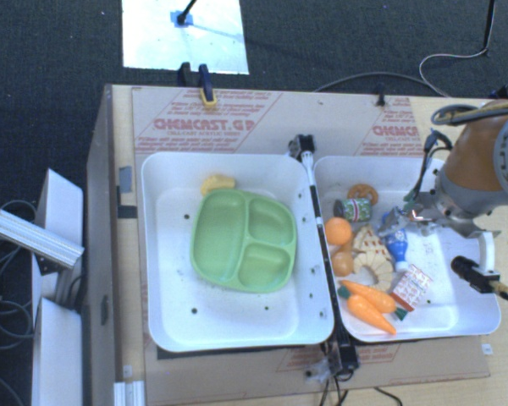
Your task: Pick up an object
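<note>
The right bin [470, 315] holds several small toy foods. Among them are an orange ball [339, 231], a small can [356, 207], a round cookie [363, 194], a pale cracker [371, 245], two carrots [371, 304], a red-and-white packet [411, 286] and a blue-and-white bottle [397, 249]. My gripper [404, 218] reaches in from the right and hangs low over the middle of this bin, just above the bottle's top end. The grey wrist with its orange band covers the bin's back right corner.
In the left bin [173, 311] lies a green divided plate [244, 240], with a yellow piece [218, 183] behind it. A black rail [317, 227] separates the bins. A black part [472, 274] of the arm sticks out over the right bin's right side.
</note>
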You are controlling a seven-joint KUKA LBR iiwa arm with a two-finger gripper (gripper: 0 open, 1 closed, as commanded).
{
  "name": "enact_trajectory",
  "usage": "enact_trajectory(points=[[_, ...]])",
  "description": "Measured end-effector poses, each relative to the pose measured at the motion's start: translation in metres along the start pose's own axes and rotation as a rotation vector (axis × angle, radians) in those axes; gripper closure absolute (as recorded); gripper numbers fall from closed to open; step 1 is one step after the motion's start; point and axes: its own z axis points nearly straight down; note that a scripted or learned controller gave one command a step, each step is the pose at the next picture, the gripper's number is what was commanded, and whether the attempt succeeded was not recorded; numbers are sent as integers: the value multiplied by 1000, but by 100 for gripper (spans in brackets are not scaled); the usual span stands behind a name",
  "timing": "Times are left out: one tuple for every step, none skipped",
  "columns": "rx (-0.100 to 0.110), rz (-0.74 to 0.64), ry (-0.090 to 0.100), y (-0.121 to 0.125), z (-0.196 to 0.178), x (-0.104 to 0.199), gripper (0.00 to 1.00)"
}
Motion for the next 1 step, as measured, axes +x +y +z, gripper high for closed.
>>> enact_trajectory(points=[[0, -1, 1, -41, 1, 43, 0]])
